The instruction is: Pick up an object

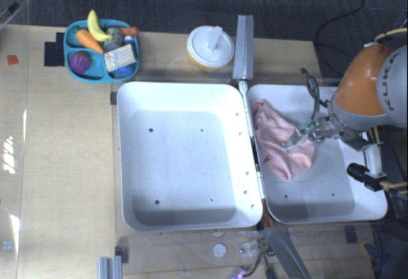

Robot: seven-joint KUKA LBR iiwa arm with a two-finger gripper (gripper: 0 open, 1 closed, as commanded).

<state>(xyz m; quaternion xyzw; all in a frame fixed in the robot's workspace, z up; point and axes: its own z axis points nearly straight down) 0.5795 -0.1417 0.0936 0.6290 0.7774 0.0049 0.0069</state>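
Observation:
A crumpled pink cloth (pixel 278 139) lies in the right white bin (pixel 331 198), against its left wall. My gripper (pixel 301 137) reaches in from the right and sits low at the cloth's right edge, touching or just over the fabric. The arm's orange band (pixel 360 88) rises behind it at the right.
The left white bin (pixel 185 157) sits beside the right one, with a metal divider (pixel 243 48) behind them. A blue tray of toy food (pixel 101 50) and a white lidded cup (pixel 210 46) stand at the back of the bench. Cables run along the right side.

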